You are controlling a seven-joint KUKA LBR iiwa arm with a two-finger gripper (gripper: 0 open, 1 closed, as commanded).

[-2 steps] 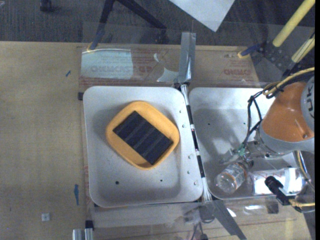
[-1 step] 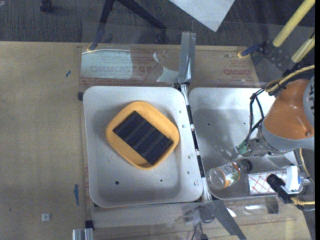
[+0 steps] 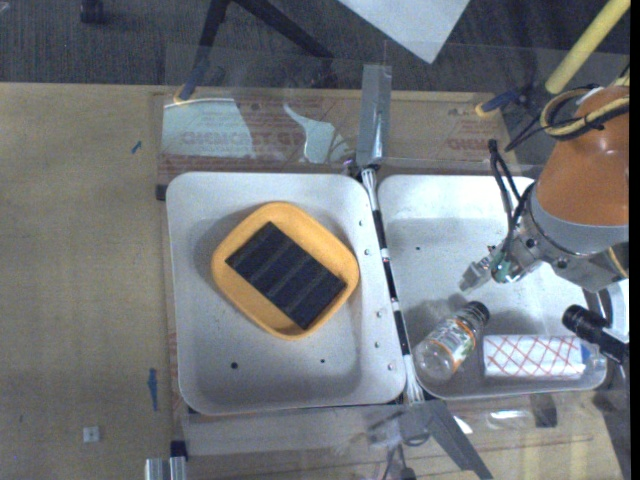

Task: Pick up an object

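We see the gripper [image 3: 487, 269] hanging above the right bin [image 3: 430, 208], near its middle; we cannot tell its state. A bottle [image 3: 452, 340] and a checked box [image 3: 533, 356] lie along that bin's near edge. An orange tray [image 3: 285, 269] sits in the left bin [image 3: 200, 218].

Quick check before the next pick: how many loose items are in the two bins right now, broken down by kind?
Yellow tray with dark ribbed insert, left bin: 1
Clear plastic bottle, right bin: 1
White box with red crosshatch, right bin: 1
Total: 3
The gripper hangs above the right bin, over the bottle.
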